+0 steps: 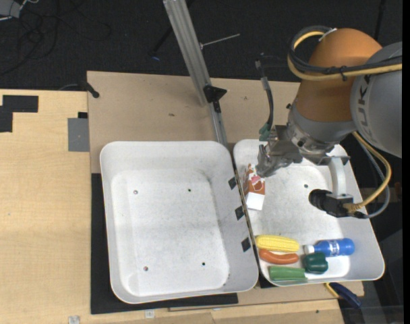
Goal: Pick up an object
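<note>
The gripper (264, 166) hangs low over the right bin (367, 262), directly above a small red-and-white carton (255, 189) that sits against the bin's left wall, and I cannot tell how its fingers stand because the wrist hides them. The likeliest failure, as I judge it, is a miss or a jam: the carton lies so tight to the dividing wall that one finger may land on the rim or push the carton aside instead of closing around it. The other candidates sit well below the carton in the same bin, crowded at its near edge: a yellow corn cob (277, 242), an orange-red sausage-like piece (279, 255), a green piece (286, 273), a dark green block (315, 264) and a blue-and-white bottle (330, 248). The left bin (164, 181), just beside the carton's wall, shows bare white floor
</note>
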You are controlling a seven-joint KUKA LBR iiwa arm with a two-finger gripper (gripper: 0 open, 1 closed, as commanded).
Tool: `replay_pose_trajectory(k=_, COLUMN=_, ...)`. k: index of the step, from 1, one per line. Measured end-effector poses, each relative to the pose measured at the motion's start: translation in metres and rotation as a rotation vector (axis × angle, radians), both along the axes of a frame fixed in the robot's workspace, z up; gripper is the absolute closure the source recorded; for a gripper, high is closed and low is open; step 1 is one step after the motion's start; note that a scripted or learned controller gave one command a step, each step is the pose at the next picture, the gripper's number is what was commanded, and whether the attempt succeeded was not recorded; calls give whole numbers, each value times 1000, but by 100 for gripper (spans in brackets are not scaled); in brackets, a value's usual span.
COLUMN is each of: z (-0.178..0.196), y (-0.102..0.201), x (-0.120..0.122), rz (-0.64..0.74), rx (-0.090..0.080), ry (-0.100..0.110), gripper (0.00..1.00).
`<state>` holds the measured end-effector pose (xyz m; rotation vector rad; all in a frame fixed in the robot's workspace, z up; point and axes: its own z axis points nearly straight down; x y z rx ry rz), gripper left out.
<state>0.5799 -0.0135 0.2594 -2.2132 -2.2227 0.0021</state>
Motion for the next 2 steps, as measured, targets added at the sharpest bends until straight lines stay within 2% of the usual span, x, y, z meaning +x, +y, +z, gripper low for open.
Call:
replay_pose_trajectory(k=1, z=-23, y=47, x=-7, rz=-1, rx=-1, ry=2, gripper=100)
replay_pose_trajectory(k=2, z=-21, y=96, x=-15, rz=0, rx=-1, ry=1, gripper=100)
